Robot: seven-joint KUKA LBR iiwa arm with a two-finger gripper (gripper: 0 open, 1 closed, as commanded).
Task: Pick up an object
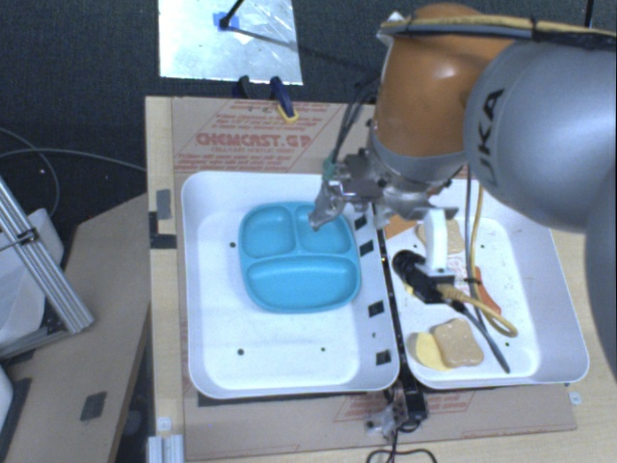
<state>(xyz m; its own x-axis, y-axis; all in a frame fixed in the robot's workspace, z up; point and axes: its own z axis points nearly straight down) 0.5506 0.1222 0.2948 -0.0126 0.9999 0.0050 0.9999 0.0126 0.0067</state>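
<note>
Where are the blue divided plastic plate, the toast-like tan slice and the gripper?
blue divided plastic plate [294, 283], camera view, large lower compartment.
toast-like tan slice [457, 343], camera view, its top face.
gripper [326, 210], camera view, the fingertips.

Red lettering on the cardboard sheet [253, 139] under my bins reads approximately "CHEMCAST GP". My arm [525, 114] bears dark letters, "KA" legible, the remainder cut off.

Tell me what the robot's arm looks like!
The arm is big, round and shiny grey, with dark letters printed on its side. Above the wrist it has a smooth orange band. Thin black cables run down beside it toward the small metal end effector, and a yellow cable hangs below.
</note>
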